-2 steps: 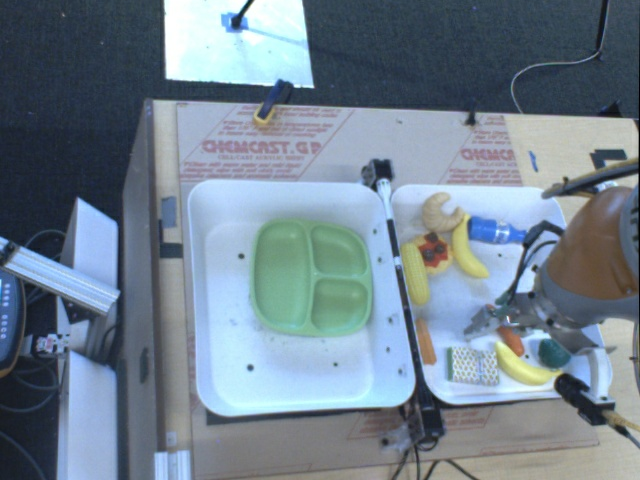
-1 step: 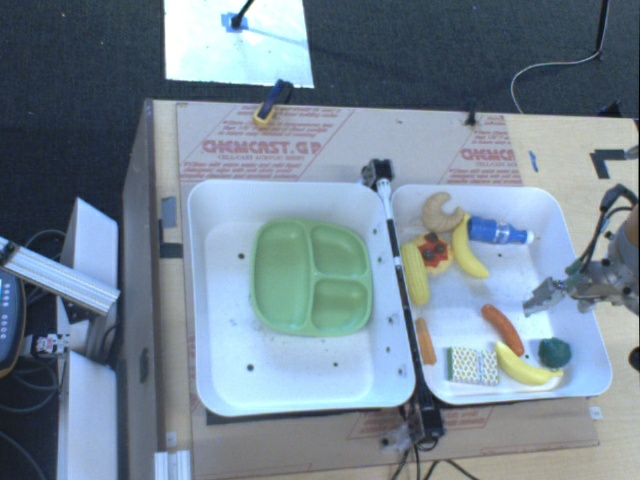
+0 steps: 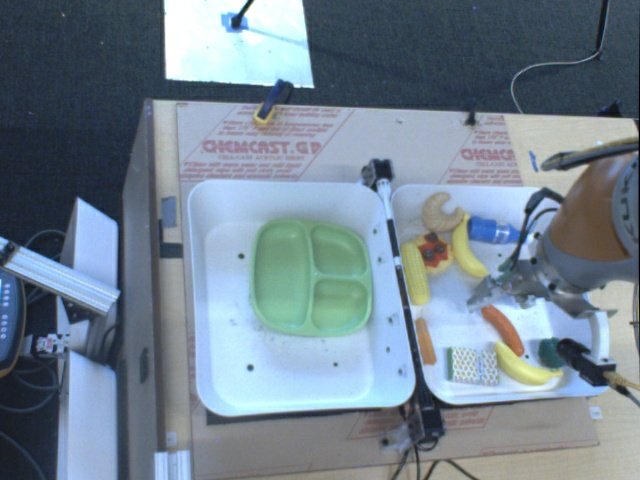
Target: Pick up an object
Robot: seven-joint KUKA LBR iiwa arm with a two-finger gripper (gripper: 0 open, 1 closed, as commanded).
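Note:
The right bin (image 3: 455, 393) holds several toy foods. Among them are an orange carrot-like piece (image 3: 503, 330), a yellow banana (image 3: 527, 366), a speckled sponge block (image 3: 473, 365) and a dark green piece (image 3: 551, 350). Further back lie a second banana (image 3: 467, 251), a corn cob (image 3: 415, 273), a red piece (image 3: 434, 251), a tan pastry (image 3: 440, 211) and a blue bottle (image 3: 492, 231). My gripper (image 3: 492, 291) hangs low over the middle of this bin, just above the orange piece and to the right of the corn. Nothing visibly sits in it.
The left bin (image 3: 225, 368) carries a green divided plate (image 3: 310, 276). A small orange sausage-like piece (image 3: 426, 340) lies by the divider between the bins. The arm's grey wrist (image 3: 585, 268) covers the right bin's right side.

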